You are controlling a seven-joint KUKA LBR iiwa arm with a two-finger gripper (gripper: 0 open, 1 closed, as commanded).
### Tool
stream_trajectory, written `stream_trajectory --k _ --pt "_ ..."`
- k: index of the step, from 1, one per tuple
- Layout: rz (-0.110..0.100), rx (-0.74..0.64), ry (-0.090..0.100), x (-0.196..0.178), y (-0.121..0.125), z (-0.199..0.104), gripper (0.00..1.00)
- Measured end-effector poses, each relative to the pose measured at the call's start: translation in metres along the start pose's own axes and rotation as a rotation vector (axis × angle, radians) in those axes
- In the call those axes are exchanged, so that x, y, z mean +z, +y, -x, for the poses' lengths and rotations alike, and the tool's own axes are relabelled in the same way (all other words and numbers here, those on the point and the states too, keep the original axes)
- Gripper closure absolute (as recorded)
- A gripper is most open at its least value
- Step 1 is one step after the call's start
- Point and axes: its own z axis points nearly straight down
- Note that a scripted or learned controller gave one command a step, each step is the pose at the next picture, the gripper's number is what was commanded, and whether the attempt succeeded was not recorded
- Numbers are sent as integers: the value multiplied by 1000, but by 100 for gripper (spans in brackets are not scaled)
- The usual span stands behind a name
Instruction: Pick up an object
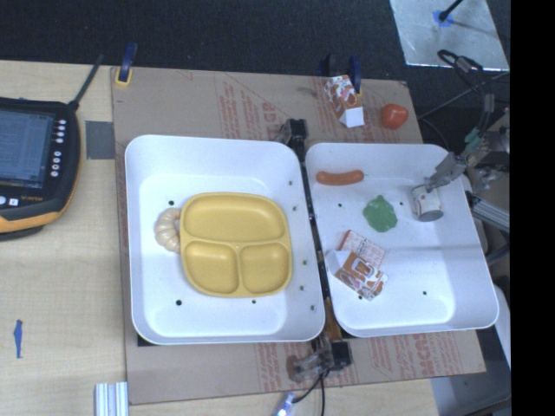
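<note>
Sausage (339, 178) lengthwise left-right, right bin (451, 306)

We see even, fairly bright overhead light, no hard shadows. The two white bins (217, 319) run near overexposed, with soft glare on their walls and faint grey shading along the inner rims. The yellow tray (234, 241) reads clean, with mild sheen. Overall the picture is soft and low-res, and small items are blurry. The dark floor (217, 16) at top is underexposed and grainy.
</note>
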Motion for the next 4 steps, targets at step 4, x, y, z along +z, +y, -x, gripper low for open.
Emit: stream_trajectory --k 4 --pt "-1 0 0 159 39 -45 0"
